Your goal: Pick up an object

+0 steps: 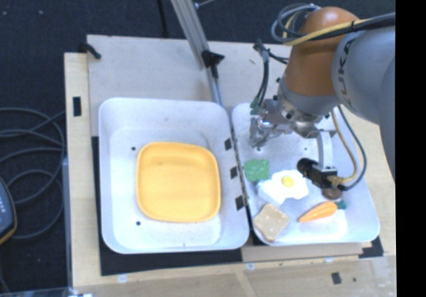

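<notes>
My gripper [257, 140] hangs over the far left part of the right bin [359, 222], a little beyond a small green object [257, 170]. Nothing shows between its fingers. Next to the green object lies a fried egg [284, 186], white with a yellow yolk. A slice of toast [270, 222] rests at the bin's near left corner, partly on the rim. An orange carrot [317, 211] lies near the front right. A yellow square plate [178, 181] sits in the left bin [116, 129].
A slanted metal rod [188, 19] stands behind the bins and ends at a clamp near their shared far edge. The wooden bench edge [73, 176] runs along the left. Cables [26, 142] lie on the dark floor at far left.
</notes>
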`<state>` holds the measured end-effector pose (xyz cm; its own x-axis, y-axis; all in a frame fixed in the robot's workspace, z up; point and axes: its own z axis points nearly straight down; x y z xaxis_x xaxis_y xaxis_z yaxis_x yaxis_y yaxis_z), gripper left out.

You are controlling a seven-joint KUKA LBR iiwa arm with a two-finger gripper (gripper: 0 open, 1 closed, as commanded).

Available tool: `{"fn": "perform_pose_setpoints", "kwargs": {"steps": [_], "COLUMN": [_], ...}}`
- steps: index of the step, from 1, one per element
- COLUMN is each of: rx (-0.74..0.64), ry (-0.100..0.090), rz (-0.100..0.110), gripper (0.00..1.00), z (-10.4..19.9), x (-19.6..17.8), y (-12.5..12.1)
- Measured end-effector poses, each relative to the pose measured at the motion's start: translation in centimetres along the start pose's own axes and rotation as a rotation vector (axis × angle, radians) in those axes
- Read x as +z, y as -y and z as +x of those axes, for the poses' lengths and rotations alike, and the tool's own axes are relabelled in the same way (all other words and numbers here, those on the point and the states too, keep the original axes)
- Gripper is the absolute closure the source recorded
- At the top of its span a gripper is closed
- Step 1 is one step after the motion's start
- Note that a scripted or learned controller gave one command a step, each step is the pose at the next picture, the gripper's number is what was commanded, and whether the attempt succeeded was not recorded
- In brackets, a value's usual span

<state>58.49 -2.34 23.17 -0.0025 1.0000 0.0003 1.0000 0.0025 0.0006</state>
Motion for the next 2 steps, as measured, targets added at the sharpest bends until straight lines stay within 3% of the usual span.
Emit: {"fn": "perform_pose_setpoints", "kwargs": {"steps": [2], "rx": [0.0], "ry": [0.0], "rz": [0.0], "gripper": [1.0], "z": [8.0], "x": [0.3], "y": [4.1]}}
